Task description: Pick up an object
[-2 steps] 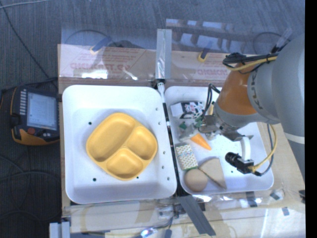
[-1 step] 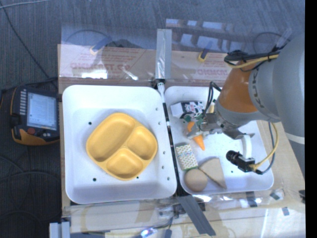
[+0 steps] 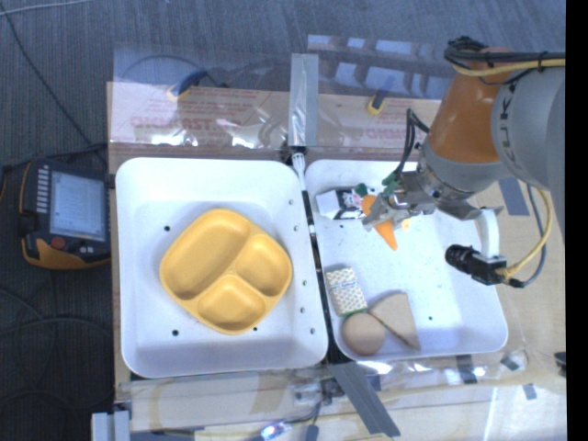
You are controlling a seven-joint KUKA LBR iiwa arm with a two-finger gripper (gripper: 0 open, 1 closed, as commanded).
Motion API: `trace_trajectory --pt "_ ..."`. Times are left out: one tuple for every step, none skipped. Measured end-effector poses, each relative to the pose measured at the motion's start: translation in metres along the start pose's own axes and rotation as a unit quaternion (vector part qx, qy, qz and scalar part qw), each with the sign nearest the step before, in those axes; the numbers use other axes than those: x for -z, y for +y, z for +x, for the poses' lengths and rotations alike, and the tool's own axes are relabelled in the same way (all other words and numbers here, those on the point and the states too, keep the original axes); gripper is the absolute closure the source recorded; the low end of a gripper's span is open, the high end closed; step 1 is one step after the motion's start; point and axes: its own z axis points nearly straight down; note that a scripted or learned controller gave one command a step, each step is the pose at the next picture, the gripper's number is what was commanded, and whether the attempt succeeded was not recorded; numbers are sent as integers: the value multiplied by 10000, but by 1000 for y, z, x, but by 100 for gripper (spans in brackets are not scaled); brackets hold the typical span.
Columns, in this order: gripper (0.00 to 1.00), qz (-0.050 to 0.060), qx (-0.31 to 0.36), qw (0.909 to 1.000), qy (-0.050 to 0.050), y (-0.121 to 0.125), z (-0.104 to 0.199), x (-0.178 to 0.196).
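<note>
Camera view showed the jaws (image 3: pixel 393 211) low over a small orange carrot-shaped toy (image 3: pixel 385 228); their state I could not tell. It looked light, rigid and smooth, best pinched across its thick middle.

Divided plate (image 3: pixel 226 269) in left bin (image 3: pixel 138 338), sponge (image 3: pixel 344 289), wedge (image 3: pixel 397 318) and egg (image 3: pixel 364 333) in right bin (image 3: pixel 459 324)

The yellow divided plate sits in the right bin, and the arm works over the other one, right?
Not quite. The camera view shows the yellow plate in the left bin; the arm's gripper works over the right bin, beside the other.
</note>
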Motion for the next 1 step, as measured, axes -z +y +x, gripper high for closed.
trace_trajectory --pt "100 9 -572 9984 1 20 38 30"
